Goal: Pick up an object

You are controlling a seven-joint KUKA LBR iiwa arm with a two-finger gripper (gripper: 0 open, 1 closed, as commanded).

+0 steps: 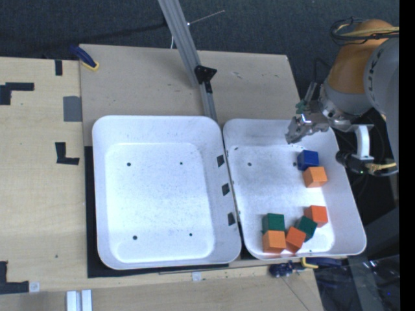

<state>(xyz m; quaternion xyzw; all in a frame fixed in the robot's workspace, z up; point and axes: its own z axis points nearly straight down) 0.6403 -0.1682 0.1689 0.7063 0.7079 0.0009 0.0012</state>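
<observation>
The right bin (259,186) holds several small blocks. A blue block (309,158) lies near its far right side, with an orange block (315,176) just in front of it. Near the front edge sit a green block (274,221), an orange block (274,240), another orange block (295,238), a dark green block (307,227) and an orange block (318,214). My gripper (297,132) hangs over the far right corner of this bin, just behind and left of the blue block. Nothing shows between its fingers.
The left bin (159,193) sits beside the right one. A grey metal bar (185,37) slants from the top of the view down to the gap between the bins. The arm's orange band (353,67) is at the right.
</observation>
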